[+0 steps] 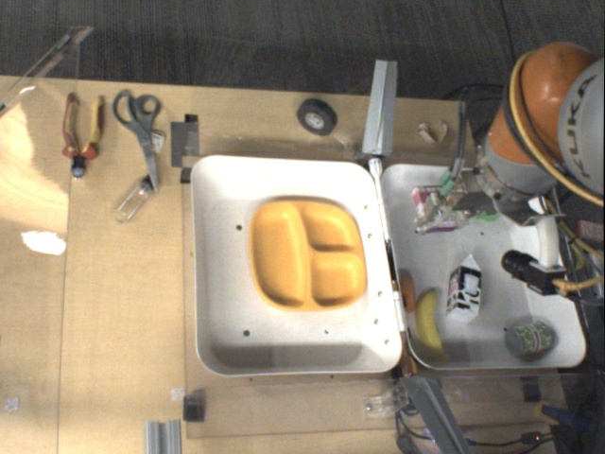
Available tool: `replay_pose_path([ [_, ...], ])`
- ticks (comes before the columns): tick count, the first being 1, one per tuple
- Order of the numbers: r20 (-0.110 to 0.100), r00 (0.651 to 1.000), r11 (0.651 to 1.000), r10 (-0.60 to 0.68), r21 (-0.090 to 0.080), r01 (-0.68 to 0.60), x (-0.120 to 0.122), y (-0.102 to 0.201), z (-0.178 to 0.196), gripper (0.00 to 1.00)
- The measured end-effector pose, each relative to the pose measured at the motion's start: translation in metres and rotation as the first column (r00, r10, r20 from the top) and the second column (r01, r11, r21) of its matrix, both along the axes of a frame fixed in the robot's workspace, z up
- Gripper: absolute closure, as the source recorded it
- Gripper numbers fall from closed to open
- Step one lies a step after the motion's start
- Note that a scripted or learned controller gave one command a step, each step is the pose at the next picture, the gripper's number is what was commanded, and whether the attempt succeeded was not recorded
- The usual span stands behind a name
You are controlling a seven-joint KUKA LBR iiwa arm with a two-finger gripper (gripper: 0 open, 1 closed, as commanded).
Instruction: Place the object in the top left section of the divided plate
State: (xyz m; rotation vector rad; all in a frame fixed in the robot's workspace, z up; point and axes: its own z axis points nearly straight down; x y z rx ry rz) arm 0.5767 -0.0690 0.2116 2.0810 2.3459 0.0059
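A yellow divided plate [267, 218] lies in the middle of the left bin [217, 253]. It has one long section on its left and two smaller ones on its right, all bare. My gripper [425, 210] hovers over the upper left part of the right bin [492, 353], its fingers pointing left and open with nothing between them. Below it lie a black-and-white packet [464, 291], a banana [430, 322] by the bin's left wall, and a round green object [530, 339] in the lower right corner.
A small orange-brown item [407, 291] rests at the right bin's left rim. On the bench behind the bins are scissors [142, 126], red-handled pliers [80, 130], a dark tape roll [317, 115] and a grey metal post [381, 107].
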Motion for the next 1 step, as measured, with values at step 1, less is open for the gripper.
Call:
replay_pose_path([
  [1, -0.002, 0.996, 0.996, 0.092, 0.001, -0.092, 0.0015, 0.0726, -0.0266, 1.00],
])
